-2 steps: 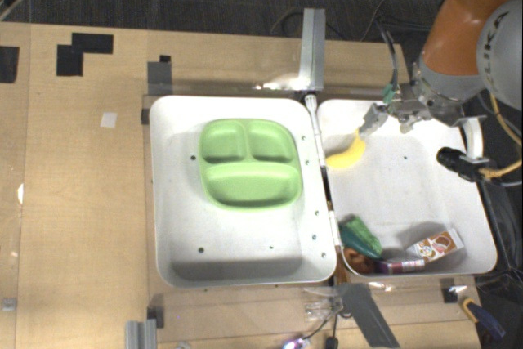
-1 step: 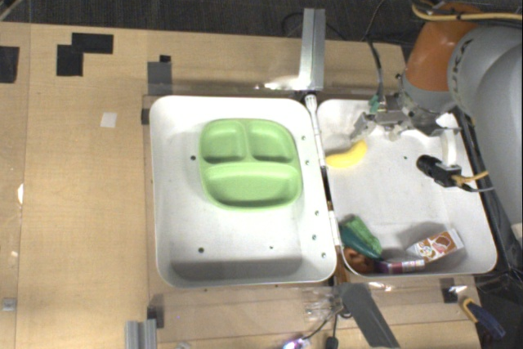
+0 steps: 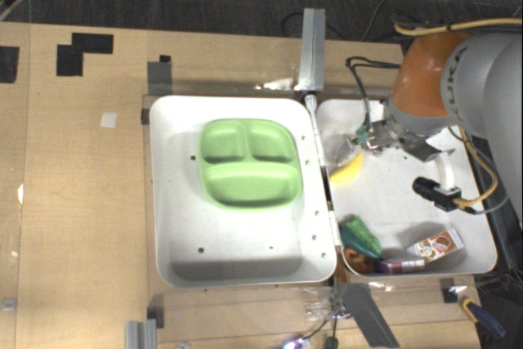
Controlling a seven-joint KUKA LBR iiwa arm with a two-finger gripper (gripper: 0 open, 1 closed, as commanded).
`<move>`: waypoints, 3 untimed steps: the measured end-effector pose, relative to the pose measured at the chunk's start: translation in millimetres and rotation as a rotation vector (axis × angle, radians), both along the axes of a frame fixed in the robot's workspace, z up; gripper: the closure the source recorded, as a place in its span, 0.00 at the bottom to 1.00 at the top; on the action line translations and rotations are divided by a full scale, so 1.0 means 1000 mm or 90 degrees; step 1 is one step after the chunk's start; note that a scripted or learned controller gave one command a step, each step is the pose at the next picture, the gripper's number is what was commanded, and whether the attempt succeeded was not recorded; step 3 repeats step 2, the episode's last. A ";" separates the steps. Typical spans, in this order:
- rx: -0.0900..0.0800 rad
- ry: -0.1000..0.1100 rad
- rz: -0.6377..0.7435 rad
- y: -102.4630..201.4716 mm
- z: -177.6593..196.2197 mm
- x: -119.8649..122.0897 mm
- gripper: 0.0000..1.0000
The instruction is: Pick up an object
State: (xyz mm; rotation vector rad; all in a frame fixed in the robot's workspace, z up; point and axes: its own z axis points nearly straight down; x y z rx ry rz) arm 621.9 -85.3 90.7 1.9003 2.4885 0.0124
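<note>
Now your end effector (image 3: 365,136) hangs low, touching or just above the banana (image 3: 350,167); whether it's apart or together, I cannot tell. Go slowly, centre over it.

Two shallow white bins sit side by side on the wooden bench. The left bin (image 3: 176,257) holds a green divided tray (image 3: 248,162), lying flat near its middle. Over the right bin (image 3: 482,253) the grey arm (image 3: 482,86) reaches in, its orange band bright above the wrist, and the gripper (image 3: 366,136) hangs low near the back left corner — just above a yellow object (image 3: 349,167). Along the front edge lie a dark green item (image 3: 359,237) and a small printed packet (image 3: 433,245), well apart from the gripper.
</note>
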 end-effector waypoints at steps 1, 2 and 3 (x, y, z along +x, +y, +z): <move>0.002 -0.004 0.001 0.002 0.013 0.003 1.00; 0.001 0.005 -0.112 0.067 0.110 -0.016 1.00; 0.001 0.005 -0.112 0.067 0.110 -0.016 1.00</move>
